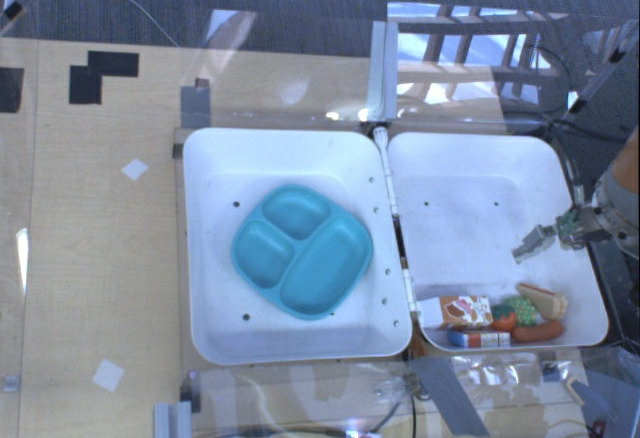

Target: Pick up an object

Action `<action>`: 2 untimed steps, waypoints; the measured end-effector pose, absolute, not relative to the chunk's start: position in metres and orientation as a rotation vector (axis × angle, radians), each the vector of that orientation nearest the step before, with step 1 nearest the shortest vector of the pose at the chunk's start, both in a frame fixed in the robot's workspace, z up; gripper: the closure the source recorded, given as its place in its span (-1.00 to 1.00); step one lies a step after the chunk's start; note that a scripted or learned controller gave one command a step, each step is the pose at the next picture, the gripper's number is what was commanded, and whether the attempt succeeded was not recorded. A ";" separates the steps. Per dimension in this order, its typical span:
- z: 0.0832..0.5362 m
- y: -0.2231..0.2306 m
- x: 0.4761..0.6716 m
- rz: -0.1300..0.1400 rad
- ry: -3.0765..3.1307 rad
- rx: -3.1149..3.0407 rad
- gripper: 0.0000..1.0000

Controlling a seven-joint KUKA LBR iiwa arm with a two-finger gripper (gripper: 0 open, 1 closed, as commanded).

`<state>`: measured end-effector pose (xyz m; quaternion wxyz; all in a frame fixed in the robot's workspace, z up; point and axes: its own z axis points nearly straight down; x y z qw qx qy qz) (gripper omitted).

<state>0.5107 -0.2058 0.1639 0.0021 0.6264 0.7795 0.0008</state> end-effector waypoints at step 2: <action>0.089 -0.206 0.491 0.005 2.707 1.573 -1.00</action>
